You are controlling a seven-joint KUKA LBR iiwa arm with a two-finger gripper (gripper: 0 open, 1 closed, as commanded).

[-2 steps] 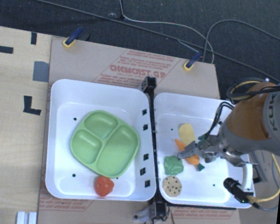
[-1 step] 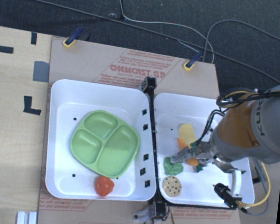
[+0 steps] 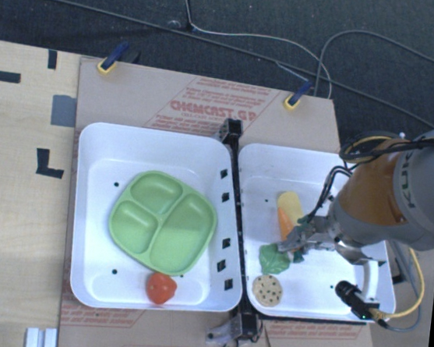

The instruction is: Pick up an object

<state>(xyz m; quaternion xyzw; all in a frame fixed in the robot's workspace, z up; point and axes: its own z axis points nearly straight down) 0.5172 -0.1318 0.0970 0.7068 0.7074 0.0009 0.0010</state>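
Note:
The right bin (image 3: pixel 324 168) holds a yellow and orange piece (image 3: pixel 288 208), a green leafy piece (image 3: pixel 272 258) and a round tan cookie with dark spots (image 3: pixel 268 290). My gripper (image 3: pixel 294 243) hangs low in this bin, directly over the gap between the orange piece and the green piece, and seems to touch the green one's upper edge. The arm's body hides much of the fingers. In the left bin (image 3: pixel 93 193) lies a green divided plate (image 3: pixel 163 221) with a red tomato (image 3: pixel 160 287) just below it.
A black divider (image 3: pixel 230 210) separates the two bins. Both bins rest on a cardboard sheet (image 3: pixel 210 101) held by yellow clamps at the back. Cables cross the dark floor behind. The arm (image 3: pixel 387 194) covers the right bin's far right side.

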